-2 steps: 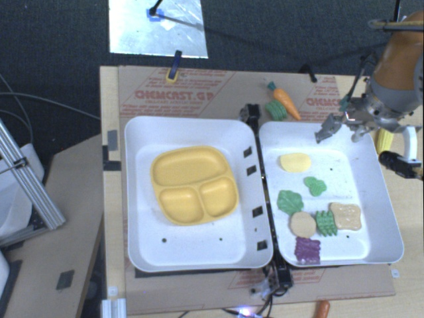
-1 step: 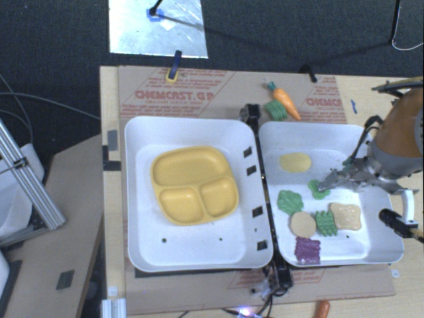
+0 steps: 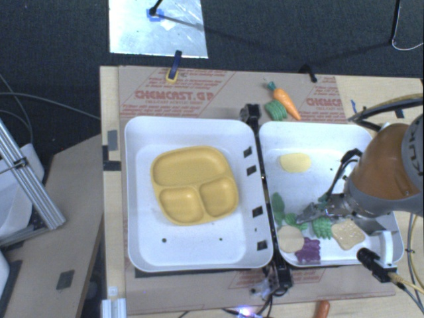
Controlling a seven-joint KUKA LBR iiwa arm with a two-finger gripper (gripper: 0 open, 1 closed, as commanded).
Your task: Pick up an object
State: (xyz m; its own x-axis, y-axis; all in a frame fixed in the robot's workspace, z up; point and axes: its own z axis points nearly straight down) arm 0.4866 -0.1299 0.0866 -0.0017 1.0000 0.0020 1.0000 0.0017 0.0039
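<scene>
The hand (image 3: 306, 215) sits low in the right bin (image 3: 331, 138), in the lower right of the frame, its metal tips pointing toward frame left from the grey and orange arm (image 3: 387, 171) that fills the bin's right side. What matters for the coming move is that the small things crowd round the tips on the lower and left sides: a pale round piece (image 3: 289, 238) lies just below and a little left of the tips, a purple piece (image 3: 308, 250) just beside that toward the bottom edge, a green ridged piece (image 3: 322, 227) directly below the wrist end of the hand, and a tan cracker-like piece (image 3: 346, 234) further right under the arm. A green leafy piece (image 3: 279, 207) lies just left of the tips, near the bin's left wall, and looks the most directly in line with the way the hand points (its long axis runs roughly up and down the frame, across the hand's reach). I cannot tell whether the tips are parted or closed, and nothing can be seen between them. A pale yellow oval (image 3: 295, 162) lies well apart, toward the upper middle of the same bin. The left bin (image 3: 142, 144) carries a yellow divided tray (image 3: 195, 183), and a toy carrot (image 3: 285, 102) rests on the bench above the bins.
</scene>
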